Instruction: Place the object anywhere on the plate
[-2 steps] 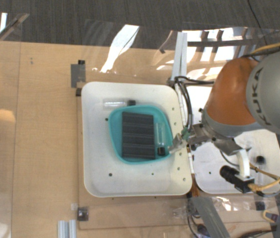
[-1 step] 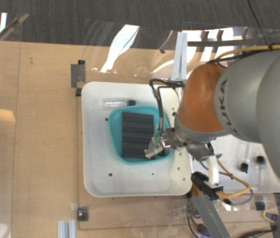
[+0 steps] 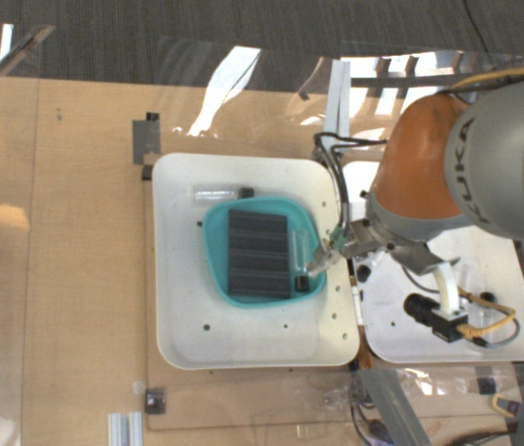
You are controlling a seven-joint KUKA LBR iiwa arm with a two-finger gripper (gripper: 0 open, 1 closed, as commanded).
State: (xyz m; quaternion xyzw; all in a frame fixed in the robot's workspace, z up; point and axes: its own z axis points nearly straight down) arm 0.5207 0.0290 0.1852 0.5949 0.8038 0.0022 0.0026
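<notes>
The gripper is low over the right rim of the plate, just beside the right edge of the block. I cannot tell if it is wide, narrow, or holding something, because its tip is small and blurred here. The block lies flat on the plate and covers most of it, so I judge the placing is nearly done or done. The danger is in the leaving. If the gripper has some grip on the block and goes up, the block may rise with it or tip over the rim. If it goes sideways at this height, it may catch the rim and push the plate across the left bin, or drag the block off. A small black piece sits at the near right corner of the block, under the gripper. I cannot tell if it belongs to the gripper or is a separate thing; a separate one could be knocked. A clear tube lies in the bin just behind the plate, apart from the gripper. The arm comes from the right over the right bin, its orange band near the wall between the bins, and the wrist bends down and left toward the plate.
</notes>
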